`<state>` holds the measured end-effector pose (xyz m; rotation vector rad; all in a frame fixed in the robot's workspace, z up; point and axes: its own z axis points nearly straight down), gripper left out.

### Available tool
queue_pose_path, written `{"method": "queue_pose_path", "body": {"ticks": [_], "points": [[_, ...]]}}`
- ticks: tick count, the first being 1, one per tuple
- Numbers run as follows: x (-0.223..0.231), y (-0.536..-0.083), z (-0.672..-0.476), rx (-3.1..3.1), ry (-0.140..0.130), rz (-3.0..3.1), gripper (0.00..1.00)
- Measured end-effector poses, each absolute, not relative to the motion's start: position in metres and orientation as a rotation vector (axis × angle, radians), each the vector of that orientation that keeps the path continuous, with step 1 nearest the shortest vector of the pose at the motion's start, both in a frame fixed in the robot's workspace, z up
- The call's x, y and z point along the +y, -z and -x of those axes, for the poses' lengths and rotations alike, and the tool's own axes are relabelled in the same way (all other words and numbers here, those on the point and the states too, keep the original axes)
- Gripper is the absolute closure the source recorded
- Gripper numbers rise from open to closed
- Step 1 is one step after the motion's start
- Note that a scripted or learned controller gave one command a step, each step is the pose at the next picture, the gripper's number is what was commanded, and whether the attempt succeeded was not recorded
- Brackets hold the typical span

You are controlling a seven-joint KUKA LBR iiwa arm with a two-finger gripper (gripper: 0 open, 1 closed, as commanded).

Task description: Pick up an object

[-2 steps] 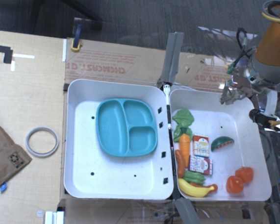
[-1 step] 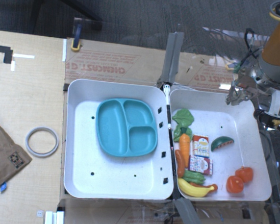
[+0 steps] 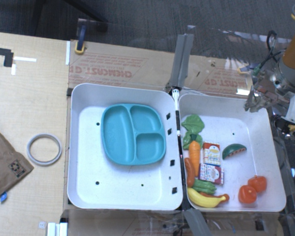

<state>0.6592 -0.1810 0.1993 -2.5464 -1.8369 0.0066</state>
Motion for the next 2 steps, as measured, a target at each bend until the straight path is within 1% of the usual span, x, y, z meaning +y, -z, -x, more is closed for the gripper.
{"method": "queue_pose_path", "body": {"ticks": [1,2], "points": [[-0.179,-0.195,-0.659,-1.792,-0.008,2.576,1.0],[-0.19,-0.199,-0.659,-1.723,-0.006,2.625,1.0]]}}
